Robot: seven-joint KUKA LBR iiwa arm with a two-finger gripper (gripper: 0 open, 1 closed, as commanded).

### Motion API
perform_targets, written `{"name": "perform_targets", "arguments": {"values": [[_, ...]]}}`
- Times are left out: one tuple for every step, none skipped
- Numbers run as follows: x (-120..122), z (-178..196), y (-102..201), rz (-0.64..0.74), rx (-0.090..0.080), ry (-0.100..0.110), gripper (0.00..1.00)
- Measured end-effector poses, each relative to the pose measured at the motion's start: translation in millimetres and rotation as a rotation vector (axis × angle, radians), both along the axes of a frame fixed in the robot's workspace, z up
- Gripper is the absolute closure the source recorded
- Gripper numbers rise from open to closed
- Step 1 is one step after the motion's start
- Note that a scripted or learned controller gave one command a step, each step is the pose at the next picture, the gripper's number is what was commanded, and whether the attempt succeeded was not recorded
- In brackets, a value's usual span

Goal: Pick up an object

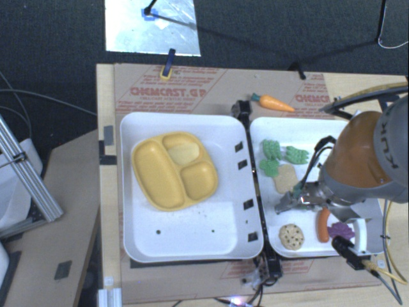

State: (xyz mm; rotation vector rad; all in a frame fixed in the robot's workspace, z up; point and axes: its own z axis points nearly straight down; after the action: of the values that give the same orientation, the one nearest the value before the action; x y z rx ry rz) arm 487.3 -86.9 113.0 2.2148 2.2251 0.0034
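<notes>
Gripper [287, 201] sits low in right bin [319, 128], lower right of frame, over a tan item [284, 179], maybe potato. Can't tell gripper state. Cookie [291, 236] below it, sausage [323, 226] to its right, green veg [273, 151] above. Yellow tray [174, 170] in left bin [185, 235]. Carrot [275, 103] on bench, top centre.

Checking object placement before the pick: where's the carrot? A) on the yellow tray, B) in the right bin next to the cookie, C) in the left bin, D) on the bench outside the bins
D: the carrot lies on the bench just beyond the far rim of the right bin, while the cookie sits inside that bin and the yellow tray is in the left bin.
</notes>
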Motion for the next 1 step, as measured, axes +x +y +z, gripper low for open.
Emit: {"name": "perform_targets", "arguments": {"values": [[0.7,9.3,-0.8,-0.002,0.0,-0.001,1.0]]}}
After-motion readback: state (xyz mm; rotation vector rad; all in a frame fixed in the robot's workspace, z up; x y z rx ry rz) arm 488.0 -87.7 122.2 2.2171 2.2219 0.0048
